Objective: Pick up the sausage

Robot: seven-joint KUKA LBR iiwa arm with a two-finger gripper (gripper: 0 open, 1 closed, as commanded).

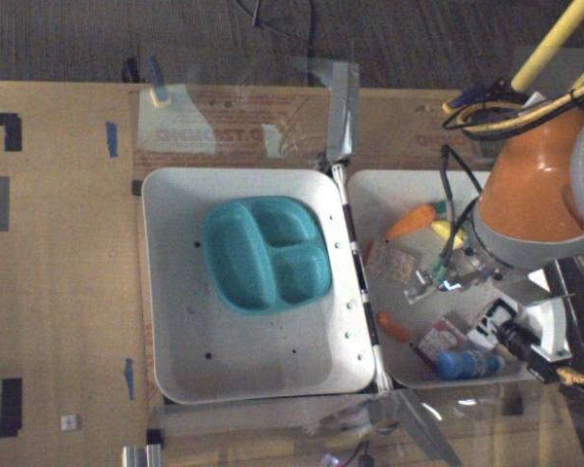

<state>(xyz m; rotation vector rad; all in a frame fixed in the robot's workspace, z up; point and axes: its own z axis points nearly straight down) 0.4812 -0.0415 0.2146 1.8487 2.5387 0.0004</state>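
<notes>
A small reddish-orange sausage [391, 327] lies near the left wall of the right bin [368, 191], toward the front. My gripper [440, 282] hangs over the middle of that bin, below the orange band of the arm [530, 197]. It is to the right of the sausage and a little farther back, apart from it. Nothing visible is held in it.
In the right bin lie an orange carrot [416, 220], a yellow piece [443, 230], a pinkish speckled packet [394, 261], a pink item [438, 339] and a blue bottle [462, 363]. The left bin [175, 339] holds a teal divided plate [266, 253]. Cables [496, 105] run at the back right.
</notes>
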